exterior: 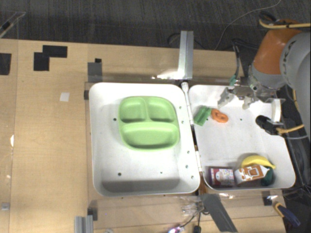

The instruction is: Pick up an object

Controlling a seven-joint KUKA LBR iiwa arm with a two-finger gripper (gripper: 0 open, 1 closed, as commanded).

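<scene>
Wooden and pale, the surface (43, 144) carries two shallow white bins side by side, and behind it lies a dark floor. From the camera view, the left bin (104, 169) holds a green divided plate (148, 122), lying flat near its middle. The right bin (243, 140) holds a small green block (202, 115) beside its left wall, and just beside this block lies an orange piece (220, 117). At the near edge of the same bin there is a dark carton (235, 175) lying on its side, with a yellow banana (258, 161) touching it from behind. The arm enters from the right, and its hand (236, 98) hangs over the far part of the right bin, near the orange piece but apart from it. Its two fingers seem to stand apart, with nothing between them, though they look small and a little blurred.
</scene>
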